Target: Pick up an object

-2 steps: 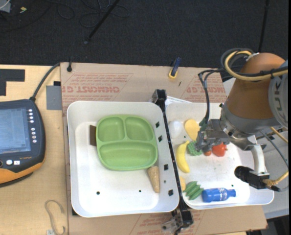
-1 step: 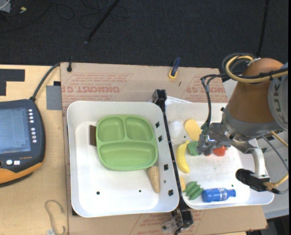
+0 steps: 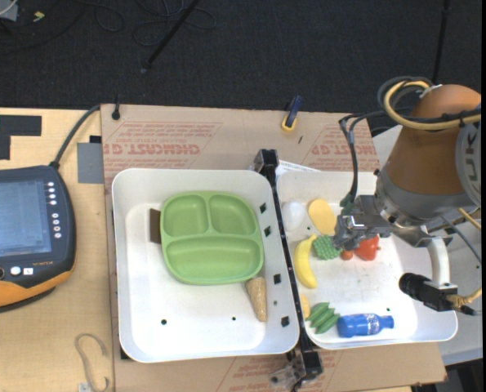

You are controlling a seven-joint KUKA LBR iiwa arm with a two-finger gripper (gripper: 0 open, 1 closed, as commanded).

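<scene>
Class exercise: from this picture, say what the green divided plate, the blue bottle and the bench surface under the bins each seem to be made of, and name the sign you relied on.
Green divided plate: likely moulded plastic, matte; even colour, rounded compartment ridges.
Blue bottle: probably plastic, slightly glossy; a pale highlight along its side and a white cap.
Bench surface: looks like cardboard, dull brown, with red printed lettering and fold lines.

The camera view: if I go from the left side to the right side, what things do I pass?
Tablet with a screen → brown block → green divided plate → ice cream cone → banana → blue bottle → the arm's orange band.
</scene>
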